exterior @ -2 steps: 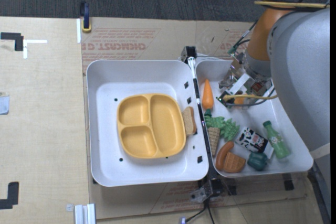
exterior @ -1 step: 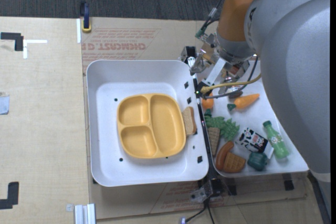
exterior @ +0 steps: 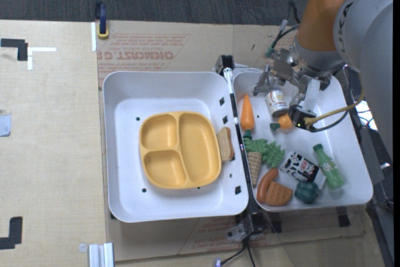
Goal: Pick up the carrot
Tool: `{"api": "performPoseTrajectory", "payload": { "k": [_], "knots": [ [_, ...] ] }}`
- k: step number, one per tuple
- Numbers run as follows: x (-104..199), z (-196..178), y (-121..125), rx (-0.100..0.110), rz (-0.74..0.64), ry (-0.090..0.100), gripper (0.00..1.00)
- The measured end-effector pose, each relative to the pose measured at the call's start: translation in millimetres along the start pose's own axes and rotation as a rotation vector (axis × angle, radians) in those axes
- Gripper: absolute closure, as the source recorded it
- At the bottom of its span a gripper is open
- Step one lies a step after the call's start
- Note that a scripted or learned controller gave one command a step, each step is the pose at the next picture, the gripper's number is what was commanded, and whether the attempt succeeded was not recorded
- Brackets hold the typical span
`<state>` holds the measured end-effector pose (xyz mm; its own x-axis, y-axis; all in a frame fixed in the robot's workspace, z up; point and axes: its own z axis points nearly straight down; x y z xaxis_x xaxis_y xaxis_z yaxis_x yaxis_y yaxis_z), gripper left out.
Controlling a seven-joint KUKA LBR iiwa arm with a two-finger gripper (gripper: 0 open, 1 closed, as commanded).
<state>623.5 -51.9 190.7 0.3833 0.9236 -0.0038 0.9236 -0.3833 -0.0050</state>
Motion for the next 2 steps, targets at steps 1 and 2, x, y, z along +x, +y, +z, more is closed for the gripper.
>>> {"api": "performPoseTrajectory", "payload": {
  "k": [1, 2],
  "knots": [
    [-40.2, 74.9, 12.8, -0.001, 0.032, 0.001, 0.0],
    [-119.1, 99.5, 9.1, -0.001, 0.12, 0.001, 0.0]
  ]
}}
